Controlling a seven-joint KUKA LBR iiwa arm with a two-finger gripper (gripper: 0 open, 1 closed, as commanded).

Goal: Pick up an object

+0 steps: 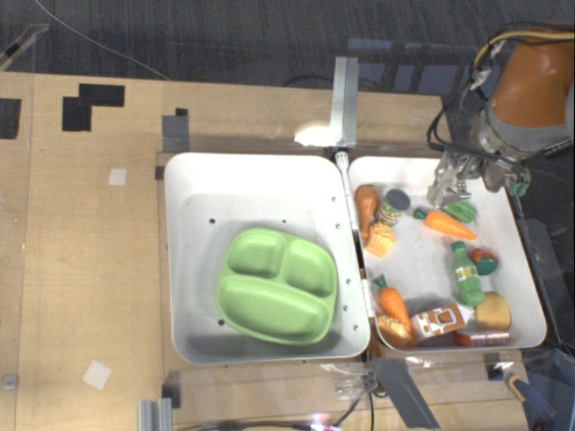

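1. The gripper (446,187) hangs low in the right bin (530,268), just up-left of the carrot (446,224); whether it is apart or together, I cannot tell.
2. The carrot lies on the bin floor, seemingly ungrasped.
3. Judged so, grasp and lift remain.

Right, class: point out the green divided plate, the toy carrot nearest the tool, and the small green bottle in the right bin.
green divided plate (274,285), camera view, ridge between its compartments.
toy carrot (446,224), camera view, middle of its orange body.
small green bottle (465,277), camera view, its body.
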